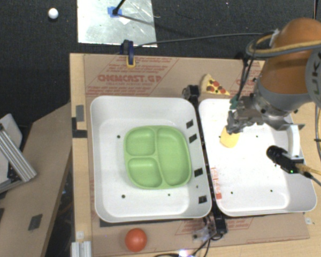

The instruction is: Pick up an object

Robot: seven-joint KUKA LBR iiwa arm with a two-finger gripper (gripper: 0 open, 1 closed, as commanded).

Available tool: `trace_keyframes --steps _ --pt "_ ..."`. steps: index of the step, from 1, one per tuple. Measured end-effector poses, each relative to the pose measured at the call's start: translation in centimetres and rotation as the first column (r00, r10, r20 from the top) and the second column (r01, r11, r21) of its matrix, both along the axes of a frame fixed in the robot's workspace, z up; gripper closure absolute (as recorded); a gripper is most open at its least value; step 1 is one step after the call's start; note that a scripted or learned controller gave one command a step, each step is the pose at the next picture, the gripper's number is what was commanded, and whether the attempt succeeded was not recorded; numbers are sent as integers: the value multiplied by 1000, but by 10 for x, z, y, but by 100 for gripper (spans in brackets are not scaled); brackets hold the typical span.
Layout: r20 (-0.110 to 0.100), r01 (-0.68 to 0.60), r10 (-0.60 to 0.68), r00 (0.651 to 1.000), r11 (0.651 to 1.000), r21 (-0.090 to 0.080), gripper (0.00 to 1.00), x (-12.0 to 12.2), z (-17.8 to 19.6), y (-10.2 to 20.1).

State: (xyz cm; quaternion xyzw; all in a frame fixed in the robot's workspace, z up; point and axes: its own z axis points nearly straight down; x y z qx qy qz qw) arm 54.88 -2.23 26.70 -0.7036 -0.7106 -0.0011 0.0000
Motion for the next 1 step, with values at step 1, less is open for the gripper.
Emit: trace_keyframes --steps 1 --pt "-2 0 0 1000 1000 1 100 0 -25 55"
